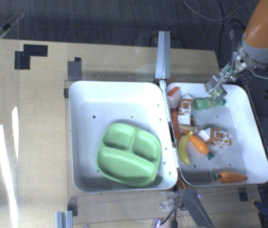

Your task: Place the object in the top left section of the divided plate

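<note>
The jaws [215, 85] hang over the far edge of the right bin [260, 141], at the end of the grey arm with the orange band [266, 18]. It is not possible to tell if they are open or closed, because they look small and blurred. Nothing is seen between them.

Just below the jaws and a little toward the left lies a green bottle [208, 103]. Its long axis runs almost left to right, with the narrow end pointing left, and it is close to the jaws but whether they touch it I cannot tell.

Farther from the jaws, toward the near side of the same bin, there are small cartons [185, 106], a banana [184, 148], an orange piece [198, 144], a printed packet [218, 137] and a carrot [230, 177] near the front wall.

The green divided plate [129, 153] is well apart from the jaws, in the left bin [84, 127]. It lies a little tilted, with two small sections on the far side and one large section on the near side. All its sections hold nothing. Both bins stand on the wooden worktop [29, 141].
</note>
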`<action>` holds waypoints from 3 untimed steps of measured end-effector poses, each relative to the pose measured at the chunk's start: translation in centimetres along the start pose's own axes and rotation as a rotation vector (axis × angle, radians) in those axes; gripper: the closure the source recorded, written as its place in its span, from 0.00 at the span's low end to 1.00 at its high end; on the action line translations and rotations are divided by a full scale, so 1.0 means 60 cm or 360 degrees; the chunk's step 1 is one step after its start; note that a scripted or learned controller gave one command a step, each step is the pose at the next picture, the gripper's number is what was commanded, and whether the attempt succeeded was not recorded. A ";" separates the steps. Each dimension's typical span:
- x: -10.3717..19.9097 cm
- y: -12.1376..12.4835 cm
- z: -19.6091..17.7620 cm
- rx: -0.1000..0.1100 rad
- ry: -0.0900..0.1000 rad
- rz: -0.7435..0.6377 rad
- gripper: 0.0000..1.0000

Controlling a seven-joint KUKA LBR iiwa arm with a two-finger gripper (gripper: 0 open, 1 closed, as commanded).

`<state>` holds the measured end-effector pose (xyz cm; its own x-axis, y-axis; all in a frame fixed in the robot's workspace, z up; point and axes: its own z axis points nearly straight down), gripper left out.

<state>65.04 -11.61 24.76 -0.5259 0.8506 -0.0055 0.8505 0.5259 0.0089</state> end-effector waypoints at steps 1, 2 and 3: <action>-0.111 -0.077 -0.109 0.0004 -0.0003 0.0396 1.00; 0.036 -0.073 -0.004 0.0008 0.0004 0.0304 1.00; -0.082 -0.060 -0.074 0.0004 -0.0002 0.0356 1.00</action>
<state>64.52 -17.66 29.20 -0.3242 0.9460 -0.0049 0.9460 0.3242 0.0078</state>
